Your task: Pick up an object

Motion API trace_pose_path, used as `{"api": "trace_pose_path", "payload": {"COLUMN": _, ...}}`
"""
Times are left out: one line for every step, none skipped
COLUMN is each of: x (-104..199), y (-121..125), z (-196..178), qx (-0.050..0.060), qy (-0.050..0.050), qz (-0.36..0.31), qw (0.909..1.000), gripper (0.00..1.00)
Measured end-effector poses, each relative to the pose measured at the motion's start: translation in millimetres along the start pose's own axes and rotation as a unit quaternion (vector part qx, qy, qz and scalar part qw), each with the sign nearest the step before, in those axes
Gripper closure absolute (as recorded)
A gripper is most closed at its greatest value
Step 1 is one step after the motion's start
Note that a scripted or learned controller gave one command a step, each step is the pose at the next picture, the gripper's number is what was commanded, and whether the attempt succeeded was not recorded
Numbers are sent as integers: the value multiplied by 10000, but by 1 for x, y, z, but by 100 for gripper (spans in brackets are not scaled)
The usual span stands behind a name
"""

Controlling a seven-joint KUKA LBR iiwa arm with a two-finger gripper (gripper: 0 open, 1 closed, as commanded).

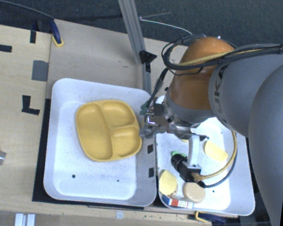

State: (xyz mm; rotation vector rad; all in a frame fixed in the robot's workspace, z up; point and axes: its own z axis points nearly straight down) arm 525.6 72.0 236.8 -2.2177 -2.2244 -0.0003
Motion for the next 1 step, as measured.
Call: {"api": "trace_pose_path", "payload": {"x": -48, "y": -25, "z": -12, "qx": 13, "qy": -7, "qz": 32, "qw": 10000, "gripper": 100}}
